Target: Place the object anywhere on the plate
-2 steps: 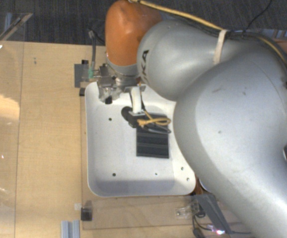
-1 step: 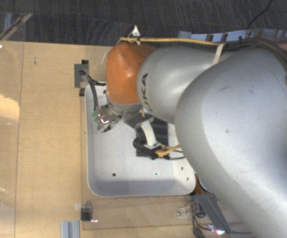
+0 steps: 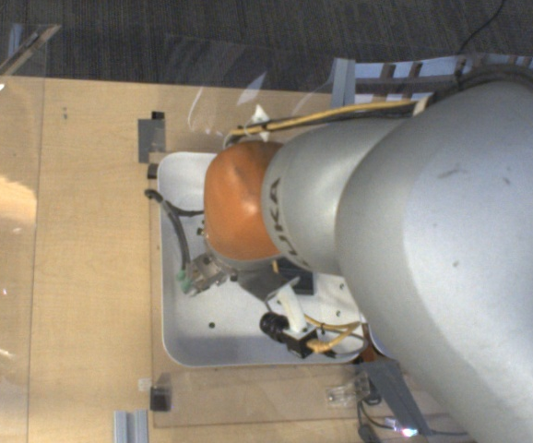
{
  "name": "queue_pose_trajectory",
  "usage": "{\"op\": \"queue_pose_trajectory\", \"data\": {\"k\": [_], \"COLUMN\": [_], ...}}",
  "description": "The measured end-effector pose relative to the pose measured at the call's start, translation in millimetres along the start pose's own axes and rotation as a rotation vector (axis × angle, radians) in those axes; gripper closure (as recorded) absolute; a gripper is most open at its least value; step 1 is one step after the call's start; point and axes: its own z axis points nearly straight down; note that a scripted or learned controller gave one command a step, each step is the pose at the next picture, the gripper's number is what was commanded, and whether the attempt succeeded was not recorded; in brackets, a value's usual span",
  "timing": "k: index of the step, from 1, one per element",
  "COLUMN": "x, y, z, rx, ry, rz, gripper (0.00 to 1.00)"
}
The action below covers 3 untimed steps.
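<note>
A smooth, satin grey casing is seen on the arm, with a glossy orange band above the wrist. Beneath it, a smooth white plastic bin is set on a pale, matt wood-look bench. Dark, rough carpet is seen beyond.

Arm covering most of the white bin, end effector fingers hidden, plate hidden
</note>
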Motion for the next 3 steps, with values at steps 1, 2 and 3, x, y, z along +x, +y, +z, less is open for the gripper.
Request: {"op": "queue_pose_trajectory", "data": {"k": [1, 2, 3], "x": [-52.8, -47.3, -6.9], "y": [30.0, 81.7, 20.1], "z": [4.4, -60.7, 4.5], "rx": [0.006, 0.02, 0.008], "ry": [-0.002, 0.008, 0.001], "rz": [-0.256, -0.457, -0.748], "gripper": [1.0, 1.0, 1.0]}}
